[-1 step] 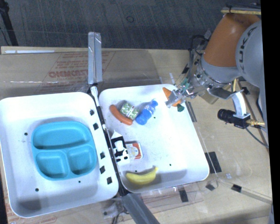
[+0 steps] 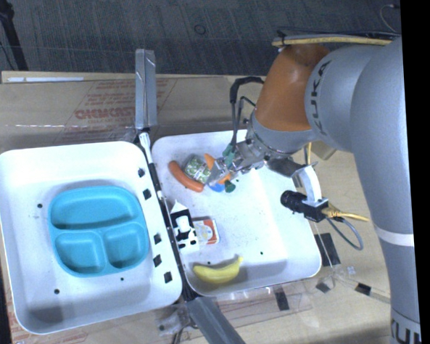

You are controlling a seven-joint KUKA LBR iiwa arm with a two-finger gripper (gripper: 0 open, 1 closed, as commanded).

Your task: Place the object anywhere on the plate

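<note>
arm (image 2: 356, 101): grey casing | orange wrist band | black cable loop

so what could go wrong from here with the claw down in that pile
1. The claw sits in a tight cluster: an orange hot dog, a crumpled clear wrapper and small bits touching each other. It may catch the wrong item or several.
2. The blue plate lies in the other bin, so a weak grip could drop the object at the divider.
3. The banana and carton lie apart, likely safe.

Blue plate (image 2: 99, 229) in left bin (image 2: 26, 172); gripper (image 2: 229, 167) low over right bin's (image 2: 277, 229) clutter, banana (image 2: 217, 270) near front.
</note>
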